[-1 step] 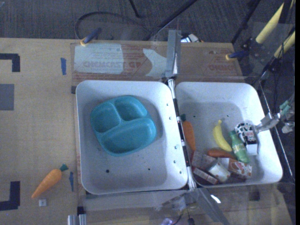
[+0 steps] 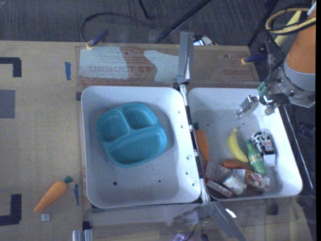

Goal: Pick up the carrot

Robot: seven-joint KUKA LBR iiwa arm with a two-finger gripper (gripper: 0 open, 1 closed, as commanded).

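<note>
Carrot [image 2: 202,144] lies along the right bin's [image 2: 220,100] left wall, a banana [image 2: 236,145], bottle [image 2: 255,157] and small cartons [image 2: 231,179] crowding the near edge beside it. The gripper [image 2: 261,104] hovers near the bin's far right corner, fingers spread, holding nothing.

Two white bins [image 2: 95,104]. Teal plate [image 2: 131,133]. Orange carrot [image 2: 50,195] with green top on the tan tabletop [image 2: 35,134]. Yellow banana [image 2: 235,145]; green bottle [image 2: 256,158]; black-and-white carton [image 2: 264,143]; second orange carrot [image 2: 202,144].
</note>
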